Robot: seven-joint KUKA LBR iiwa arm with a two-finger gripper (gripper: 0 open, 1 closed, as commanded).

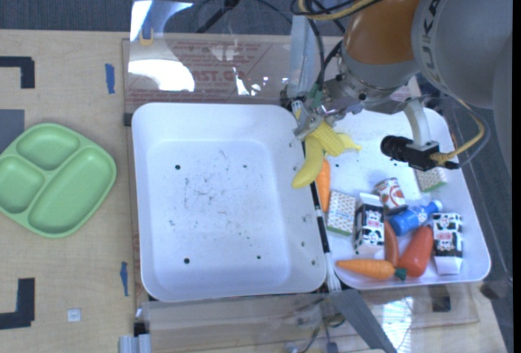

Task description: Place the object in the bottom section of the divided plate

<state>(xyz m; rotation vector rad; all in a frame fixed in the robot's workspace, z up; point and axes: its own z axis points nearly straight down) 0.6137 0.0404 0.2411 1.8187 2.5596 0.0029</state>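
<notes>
Pincer (313,117) over the seam between the two bins, with the banana (319,150) right at its tip.
The wrist hides the fingers, so whether they grip the banana or how wide they stand cannot be told. The banana hangs just below the pincer, partly over a carrot (324,185). The plate (54,178) lies far to the pincer's left, off the bins.

The pale wooden worktop (73,83) carries two shallow white bins side by side: the left bin (155,132) in the middle, the right bin (472,250) touching it toward the right edge. A green divided plate (53,178) lies near the left edge, well apart from them. Black marks (19,71) and blue tape strips (109,77) dot the surface.
</notes>
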